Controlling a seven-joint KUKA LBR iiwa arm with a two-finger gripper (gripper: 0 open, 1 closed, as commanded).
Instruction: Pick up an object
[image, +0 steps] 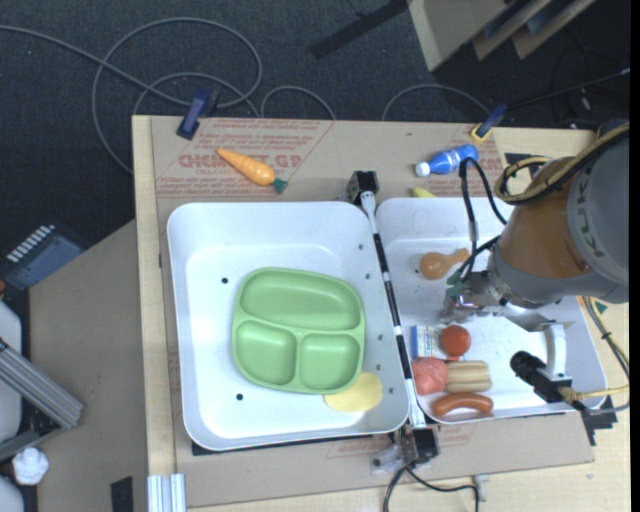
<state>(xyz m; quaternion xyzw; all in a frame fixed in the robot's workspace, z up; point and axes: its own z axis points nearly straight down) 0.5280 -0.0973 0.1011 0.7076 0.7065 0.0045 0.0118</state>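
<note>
My gripper (463, 297) hangs low over the middle of the right bin (400, 225), under the orange-banded wrist. Just up and left of it lies a tan pear-shaped toy (436, 265). A red tomato (455, 341) sits just below the gripper. Further toward the bin's front are a pink lump (430, 375), a tan bread roll (469, 376) and a red-brown sausage (462, 404). A small blue and white card (423, 341) lies left of the tomato. Nothing is seen held in the gripper.
The left bin (200, 250) holds a green divided plate (298, 328) with a pale yellow piece (354, 395) at its lower right corner. On the bench behind the bins lie a toy carrot (250, 166), a blue and white bottle (447, 160) and a blue clip (195, 113).
</note>
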